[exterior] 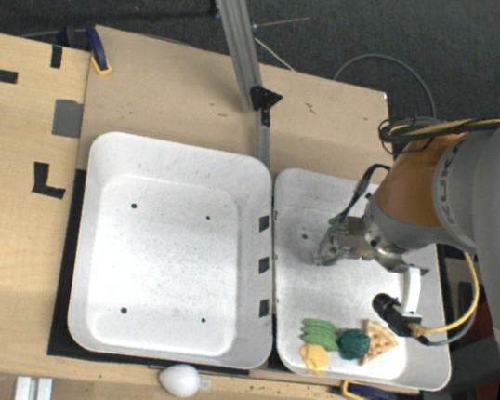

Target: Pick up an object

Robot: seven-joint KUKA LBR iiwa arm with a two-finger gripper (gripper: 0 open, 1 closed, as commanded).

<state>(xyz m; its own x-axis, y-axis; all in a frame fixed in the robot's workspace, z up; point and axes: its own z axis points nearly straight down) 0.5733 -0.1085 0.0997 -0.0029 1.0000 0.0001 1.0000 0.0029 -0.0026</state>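
I see the arm (439,196) reaching over the right bin (311,199), gripper (329,250) low above bare floor; can't tell its opening, nothing visibly held. Toys cluster in the near corner: green piece (319,332), pizza slice (381,340), yellow piece (315,355). Left bin (181,157) sits alongside on the wooden bench (0,230); a white egg (178,380) lies just outside.

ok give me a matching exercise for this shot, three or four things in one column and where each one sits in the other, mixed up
Things:
1. white egg-shaped object
2. green toy
3. gripper
4. blue clamp

Places:
A. above the upper middle of the right bin
B. on the bench just below the left bin
C. on the bench's top left edge
D. in the right bin's lower corner, beside a yellow piece and a pizza-slice toy

Pairs: 1-B, 2-D, 3-A, 4-C
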